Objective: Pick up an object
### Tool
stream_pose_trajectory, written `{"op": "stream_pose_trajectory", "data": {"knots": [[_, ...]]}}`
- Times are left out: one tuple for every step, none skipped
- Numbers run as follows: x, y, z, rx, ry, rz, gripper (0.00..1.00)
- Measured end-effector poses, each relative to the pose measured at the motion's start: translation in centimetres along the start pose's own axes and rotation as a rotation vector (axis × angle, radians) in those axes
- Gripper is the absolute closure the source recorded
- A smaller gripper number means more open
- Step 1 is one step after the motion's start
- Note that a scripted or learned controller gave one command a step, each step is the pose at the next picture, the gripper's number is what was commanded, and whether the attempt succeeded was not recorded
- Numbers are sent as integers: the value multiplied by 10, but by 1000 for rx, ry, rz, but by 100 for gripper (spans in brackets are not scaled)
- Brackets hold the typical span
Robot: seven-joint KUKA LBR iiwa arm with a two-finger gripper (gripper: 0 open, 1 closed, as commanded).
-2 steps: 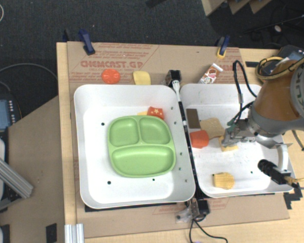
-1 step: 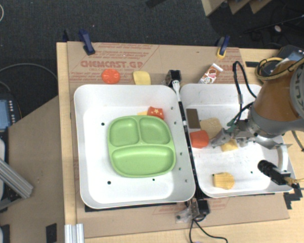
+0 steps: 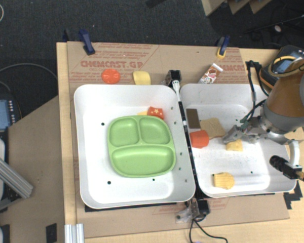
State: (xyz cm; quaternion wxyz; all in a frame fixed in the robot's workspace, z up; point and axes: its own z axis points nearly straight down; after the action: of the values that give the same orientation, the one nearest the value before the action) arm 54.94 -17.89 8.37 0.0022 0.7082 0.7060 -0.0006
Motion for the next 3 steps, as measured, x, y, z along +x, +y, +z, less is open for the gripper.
{"op": "stream_pose_trajectory", "data": {"knots": [[48, -9, -1, 6, 7, -6, 0], [29, 6, -1, -1, 2, -3, 0], [55, -10, -1, 6, 6, -5, 0]]}}
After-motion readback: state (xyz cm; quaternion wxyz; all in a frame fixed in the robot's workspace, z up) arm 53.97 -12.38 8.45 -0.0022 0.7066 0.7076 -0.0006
